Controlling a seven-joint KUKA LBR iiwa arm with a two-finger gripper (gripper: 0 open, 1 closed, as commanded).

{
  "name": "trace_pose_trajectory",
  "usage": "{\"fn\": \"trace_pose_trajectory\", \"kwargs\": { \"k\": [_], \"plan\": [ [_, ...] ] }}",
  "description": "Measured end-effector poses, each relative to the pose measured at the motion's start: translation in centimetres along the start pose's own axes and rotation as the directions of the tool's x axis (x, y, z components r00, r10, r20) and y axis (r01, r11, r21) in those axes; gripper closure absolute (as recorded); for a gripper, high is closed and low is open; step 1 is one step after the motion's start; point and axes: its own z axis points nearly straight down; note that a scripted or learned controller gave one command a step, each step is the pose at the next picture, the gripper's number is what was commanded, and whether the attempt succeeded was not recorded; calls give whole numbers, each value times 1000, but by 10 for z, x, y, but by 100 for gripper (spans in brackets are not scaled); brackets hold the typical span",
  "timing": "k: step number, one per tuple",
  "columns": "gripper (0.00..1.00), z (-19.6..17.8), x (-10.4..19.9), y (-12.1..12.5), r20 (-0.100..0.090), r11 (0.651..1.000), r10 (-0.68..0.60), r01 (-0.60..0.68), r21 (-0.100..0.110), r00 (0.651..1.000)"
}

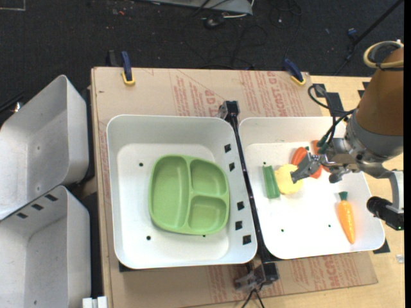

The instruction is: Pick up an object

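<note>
1. The gripper [304, 171] is hanging low in the right bin [321, 246], its tips touching a yellow object [287, 179]; I cannot tell how it is set.
2. A green block [270, 181] is lying just beside the yellow object.
3. A carrot [346, 219] is resting apart.
4. A green tray [189, 195] is sitting in the left bin [128, 236].

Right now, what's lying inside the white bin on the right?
In the right bin: a green stick-shaped piece, a yellow lump, a carrot and an orange-red piece. The pincer partly covers the lump and the orange-red piece.
</note>
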Motion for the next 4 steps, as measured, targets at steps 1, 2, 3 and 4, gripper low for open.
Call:
{"fn": "trace_pose_trajectory", "kwargs": {
  "k": [1, 2, 3, 4],
  "plan": [
    [0, -5, 0, 2, 1, 1000, -2, 2, -11, 1000],
    [0, 50, -1, 12, 1, 1000, 0, 0, -7, 1000],
    [0, 112, 5, 16, 0, 1000, 0, 0, -5, 1000],
    [0, 166, 5, 15, 0, 1000, 0, 0, -7, 1000]
  ]
}}
